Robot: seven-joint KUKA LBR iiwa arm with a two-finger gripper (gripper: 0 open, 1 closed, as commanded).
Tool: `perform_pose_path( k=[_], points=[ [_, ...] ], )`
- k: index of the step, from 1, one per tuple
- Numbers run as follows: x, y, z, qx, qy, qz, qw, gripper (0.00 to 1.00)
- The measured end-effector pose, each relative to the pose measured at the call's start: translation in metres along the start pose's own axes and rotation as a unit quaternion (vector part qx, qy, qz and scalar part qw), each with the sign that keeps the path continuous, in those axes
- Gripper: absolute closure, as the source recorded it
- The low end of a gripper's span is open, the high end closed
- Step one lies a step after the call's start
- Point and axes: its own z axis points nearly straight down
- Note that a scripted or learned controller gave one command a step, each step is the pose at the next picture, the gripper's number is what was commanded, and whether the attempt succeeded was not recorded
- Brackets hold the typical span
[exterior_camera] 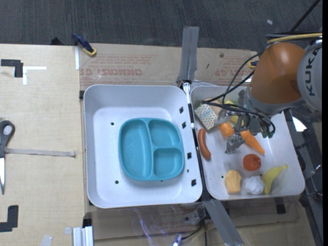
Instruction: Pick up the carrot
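A: Where is the carrot (253,141)?

B: In the right bin (287,188), toward its far right part. It lies at a slant, thick end up-left, tip pointing down-right, just beside the gripper (234,143).

A: And the gripper, is it holding it?

B: I cannot tell how its fingers stand. It hangs low in the right bin under the arm (279,76), whose orange band covers the bin's far right corner. Nothing shows clearly between its fingers.

A: What crowds the carrot?

B: An orange piece (227,129) sits just left of the carrot's thick end, with something yellow (233,120) beyond it, partly under the cables. A checked wedge (206,115) lies at the far left of that bin. A red sausage (204,143) lies along the left wall. Near the carrot's tip is a tomato (251,162). Along the near edge sit a pale yellow ridged piece (232,181), a white lump (253,185) and a banana (273,177).

A: The other bin?

B: The left bin (97,152) holds a teal plate with three sections (151,149), well apart from the carrot.

A: And around them?

B: Both bins rest on cardboard (128,65) over a light wooden surface (36,188). Scissors (5,137) lie at the far left edge, and a blue and yellow clip (83,43) sits at the cardboard's far corner. Dark carpet (128,9) lies beyond.
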Motion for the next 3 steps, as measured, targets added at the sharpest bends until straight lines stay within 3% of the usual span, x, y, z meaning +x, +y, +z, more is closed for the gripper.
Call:
perform_pose_path(
  k=[1,2,3],
  points=[
    [0.037,-0.045,0.031,0.000,0.008,0.165,0.9863,0.00],
    [0.035,-0.046,0.020,0.001,0.005,0.164,0.9865,1.00],
    [0.047,0.028,-0.070,0.000,0.007,0.223,0.9747,1.00]
  ],
)
